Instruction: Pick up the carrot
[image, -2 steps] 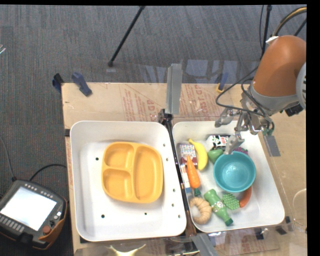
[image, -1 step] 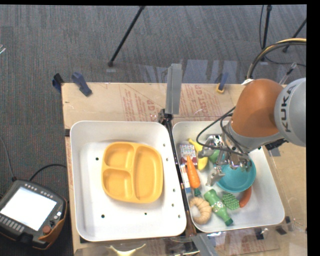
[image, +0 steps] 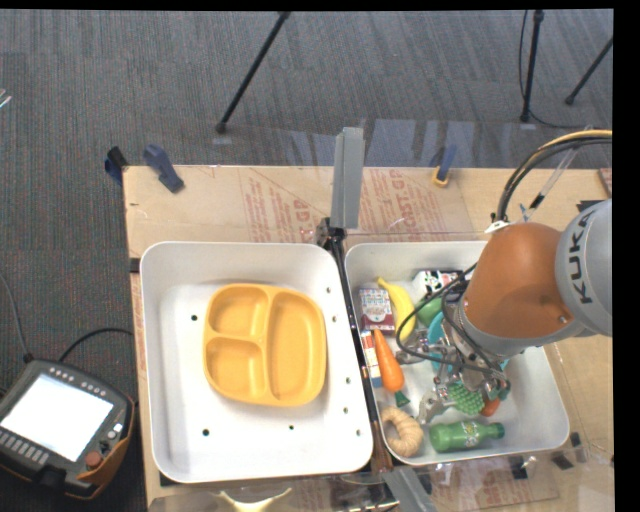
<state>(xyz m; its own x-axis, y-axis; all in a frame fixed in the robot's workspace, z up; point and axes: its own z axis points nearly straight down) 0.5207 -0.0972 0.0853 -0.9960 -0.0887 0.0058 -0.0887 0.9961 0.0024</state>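
Where carrot lies — bin's left wall.

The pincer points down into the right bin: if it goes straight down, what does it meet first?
Probably the green textured object just under the pincer, not the carrot to its left; depth is unclear.

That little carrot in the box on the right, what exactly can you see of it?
The carrot is a small orange toy, smooth like plastic, tapering to a rounded end. It lies flat in the right bin, close to the wall beside the left bin, lengthwise and slightly slanted. Its upper end sits just below a small printed packet, next to a yellow banana. A tan ring-shaped pastry lies below it, apart. The gripper hangs to its right, not holding it.
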